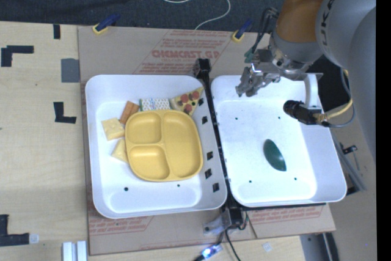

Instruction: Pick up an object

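Yellow divided plate (pixel 164 145), dark green oval object (pixel 275 155), white bins (pixel 98 180), orange-banded grey arm (pixel 317 3).

Glossy yellow plastic plate (pixel 164 145)

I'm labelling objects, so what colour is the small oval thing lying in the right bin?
Dark green; the small oval object shows plainly in the camera view.
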`<state>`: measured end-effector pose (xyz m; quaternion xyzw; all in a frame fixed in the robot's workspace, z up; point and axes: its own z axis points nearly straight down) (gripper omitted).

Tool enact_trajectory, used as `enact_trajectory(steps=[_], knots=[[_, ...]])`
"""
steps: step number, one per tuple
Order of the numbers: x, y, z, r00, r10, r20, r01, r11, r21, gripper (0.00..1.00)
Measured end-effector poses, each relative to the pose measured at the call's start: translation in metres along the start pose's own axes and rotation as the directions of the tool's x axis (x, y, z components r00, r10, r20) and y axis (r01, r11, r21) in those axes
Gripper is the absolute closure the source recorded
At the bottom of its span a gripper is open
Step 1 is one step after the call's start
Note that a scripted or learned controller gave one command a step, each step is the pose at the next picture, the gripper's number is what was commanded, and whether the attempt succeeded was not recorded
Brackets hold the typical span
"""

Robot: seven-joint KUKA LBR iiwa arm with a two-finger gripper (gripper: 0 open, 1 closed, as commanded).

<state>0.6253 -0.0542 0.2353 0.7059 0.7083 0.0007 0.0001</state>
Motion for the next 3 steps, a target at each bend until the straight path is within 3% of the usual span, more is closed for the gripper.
enact_trajectory(steps=[1, 2, 3], knots=[[-0.008, -0.004, 0.018, 1.000, 0.003, 0.002, -0.003, 1.000, 0.004, 1.00], [0.005, 0.001, 0.001, 1.000, 0.001, 0.000, -0.001, 1.000, 0.001, 1.00], [0.005, 0.008, 0.017, 1.000, 0.002, 0.002, -0.002, 1.000, 0.004, 1.00]])
